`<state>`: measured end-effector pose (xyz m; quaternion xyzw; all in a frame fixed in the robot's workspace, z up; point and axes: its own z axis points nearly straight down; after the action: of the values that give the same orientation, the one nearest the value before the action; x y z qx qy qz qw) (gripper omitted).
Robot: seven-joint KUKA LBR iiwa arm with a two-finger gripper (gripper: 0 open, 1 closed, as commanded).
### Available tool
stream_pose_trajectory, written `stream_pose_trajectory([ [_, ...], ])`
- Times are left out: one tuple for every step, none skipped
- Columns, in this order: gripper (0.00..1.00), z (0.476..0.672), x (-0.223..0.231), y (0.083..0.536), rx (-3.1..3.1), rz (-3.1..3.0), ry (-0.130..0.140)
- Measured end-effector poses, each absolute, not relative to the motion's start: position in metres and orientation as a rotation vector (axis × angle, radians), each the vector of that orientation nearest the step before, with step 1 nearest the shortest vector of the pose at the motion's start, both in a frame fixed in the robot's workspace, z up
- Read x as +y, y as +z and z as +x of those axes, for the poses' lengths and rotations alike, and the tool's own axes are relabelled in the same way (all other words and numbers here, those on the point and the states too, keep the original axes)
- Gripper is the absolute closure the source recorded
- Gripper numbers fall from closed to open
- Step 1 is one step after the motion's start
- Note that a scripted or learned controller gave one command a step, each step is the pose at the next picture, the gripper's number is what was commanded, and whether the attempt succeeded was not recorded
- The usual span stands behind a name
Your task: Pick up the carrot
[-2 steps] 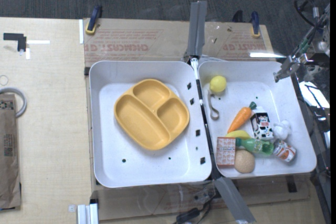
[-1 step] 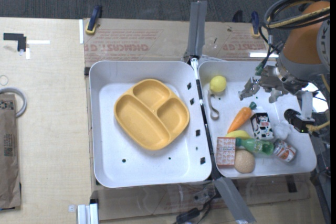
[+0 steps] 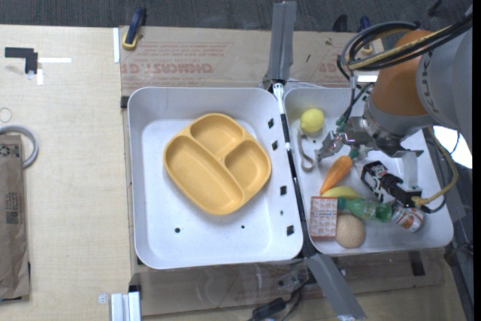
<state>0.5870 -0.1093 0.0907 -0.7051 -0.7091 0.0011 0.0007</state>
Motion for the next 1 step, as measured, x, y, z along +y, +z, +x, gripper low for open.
stream_pose_trajectory([
  [1.0,0.5869,-0.1112,0.099,-2.222,-2.219,0.005],
])
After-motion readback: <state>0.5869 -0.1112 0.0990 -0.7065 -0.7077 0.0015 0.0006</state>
